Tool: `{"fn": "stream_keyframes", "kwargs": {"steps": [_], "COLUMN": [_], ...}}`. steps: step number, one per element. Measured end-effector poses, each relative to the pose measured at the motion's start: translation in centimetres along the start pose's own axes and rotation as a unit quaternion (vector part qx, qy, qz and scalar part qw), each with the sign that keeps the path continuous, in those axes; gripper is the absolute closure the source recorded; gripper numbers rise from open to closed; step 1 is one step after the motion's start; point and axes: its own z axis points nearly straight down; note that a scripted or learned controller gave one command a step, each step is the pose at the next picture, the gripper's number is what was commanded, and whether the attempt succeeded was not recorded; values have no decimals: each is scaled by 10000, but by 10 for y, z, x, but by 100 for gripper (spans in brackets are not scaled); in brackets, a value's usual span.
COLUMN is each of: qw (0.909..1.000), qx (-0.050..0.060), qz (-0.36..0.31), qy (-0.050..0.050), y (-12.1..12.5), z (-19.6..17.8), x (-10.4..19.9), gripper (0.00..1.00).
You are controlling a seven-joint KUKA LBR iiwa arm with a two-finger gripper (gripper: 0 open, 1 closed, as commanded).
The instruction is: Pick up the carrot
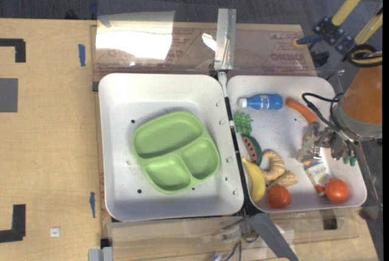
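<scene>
The carrot (300, 109) is a short orange piece lying at a slant in the back part of the right bin (285, 84), just right of a blue bottle (262, 102). My gripper (312, 144) hangs from the arm's orange band (366, 99) at the bin's right side. It sits a little in front of the carrot's right end, low over the bin floor. Nothing shows between the gripper and the carrot that tells me they touch.
The right bin also holds a green leafy toy (243, 123), a banana (255, 178), a braided bread piece (274, 163), two red tomatoes (279, 196) (337, 190) and a small labelled packet (316, 170). A green divided plate (176, 150) lies in the left bin (115, 132).
</scene>
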Motion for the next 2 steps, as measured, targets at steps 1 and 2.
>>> {"fn": "stream_keyframes", "kwargs": {"steps": [1, 2], "qw": [9979, 9980], "qx": [-32, -16], "qz": [-649, -615], "qy": [73, 112], "y": [99, 94], "z": [-81, -77], "x": [-1, 1], "gripper": [100, 0]}}
